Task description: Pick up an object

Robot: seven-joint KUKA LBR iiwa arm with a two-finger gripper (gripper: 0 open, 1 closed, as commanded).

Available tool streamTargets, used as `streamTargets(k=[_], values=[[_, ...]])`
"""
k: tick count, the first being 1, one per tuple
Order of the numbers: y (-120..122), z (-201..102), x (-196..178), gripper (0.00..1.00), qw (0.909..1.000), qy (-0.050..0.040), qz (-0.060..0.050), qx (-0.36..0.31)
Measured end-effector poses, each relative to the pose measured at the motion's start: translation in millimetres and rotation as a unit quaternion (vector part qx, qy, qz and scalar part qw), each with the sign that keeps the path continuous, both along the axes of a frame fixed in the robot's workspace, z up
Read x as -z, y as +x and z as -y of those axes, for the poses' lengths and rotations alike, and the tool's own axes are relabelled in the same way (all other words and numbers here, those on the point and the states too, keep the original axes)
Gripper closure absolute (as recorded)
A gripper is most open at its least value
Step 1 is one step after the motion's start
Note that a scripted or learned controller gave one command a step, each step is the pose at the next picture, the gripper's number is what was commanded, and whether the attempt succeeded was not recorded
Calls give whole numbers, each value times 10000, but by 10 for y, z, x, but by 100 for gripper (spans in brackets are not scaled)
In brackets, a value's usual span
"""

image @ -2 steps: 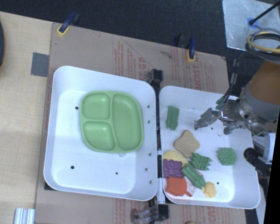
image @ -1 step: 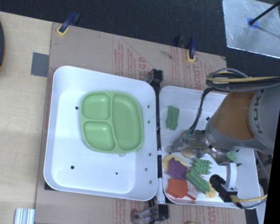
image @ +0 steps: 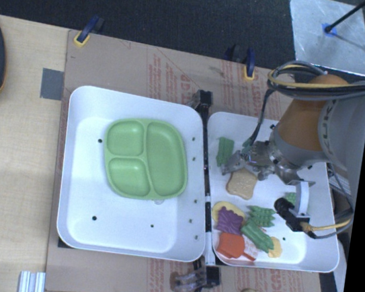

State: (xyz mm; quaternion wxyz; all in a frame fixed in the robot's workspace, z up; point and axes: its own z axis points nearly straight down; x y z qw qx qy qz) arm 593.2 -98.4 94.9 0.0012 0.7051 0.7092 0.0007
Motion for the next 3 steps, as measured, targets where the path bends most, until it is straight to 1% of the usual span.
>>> streamTargets(k=[1, 2, 3], values=[[-166, -7, 35, 0, 10000, 2, -47, 10], [-154, 4, -75, 100, 10000, 1, -43, 8], [-42, -817, -982, 100, 10000, 11, -18, -4]])
